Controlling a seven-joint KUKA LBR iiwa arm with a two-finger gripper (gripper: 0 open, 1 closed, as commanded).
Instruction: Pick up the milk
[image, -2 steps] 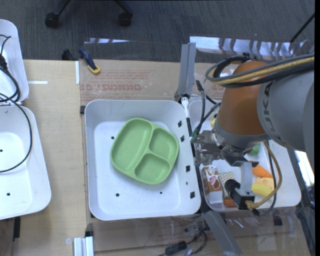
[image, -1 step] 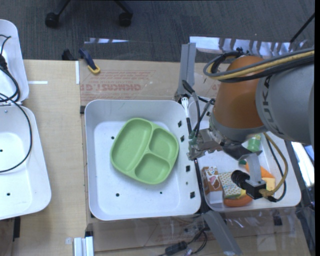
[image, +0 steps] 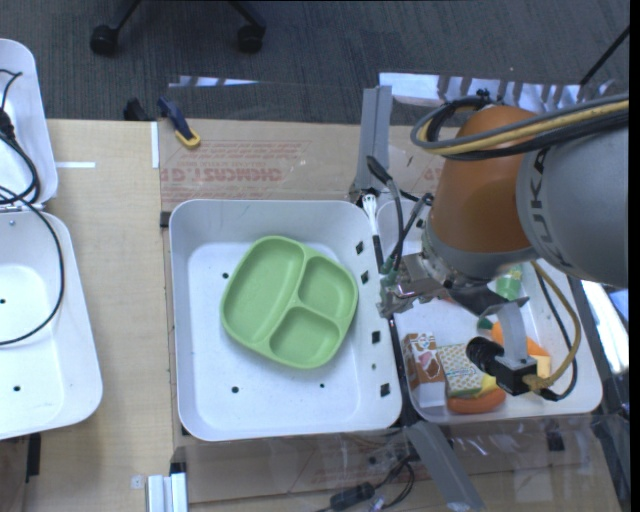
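Note:
The milk (image: 424, 361), a small brown-and-white carton, lies near the front left corner of the right bin (image: 590, 395). The arm's orange band and grey wrist hang over that bin and cover most of it. My gripper (image: 396, 292) reaches down at the bin's left wall, behind the carton and a little apart from it. I see nothing held in it.
A green divided plate (image: 290, 301) lies in the left bin (image: 200, 400). Beside the milk sit a patterned box (image: 462, 372) and an orange item (image: 477, 402). A green item (image: 510, 285) and another orange piece (image: 541, 352) peek out by the arm.

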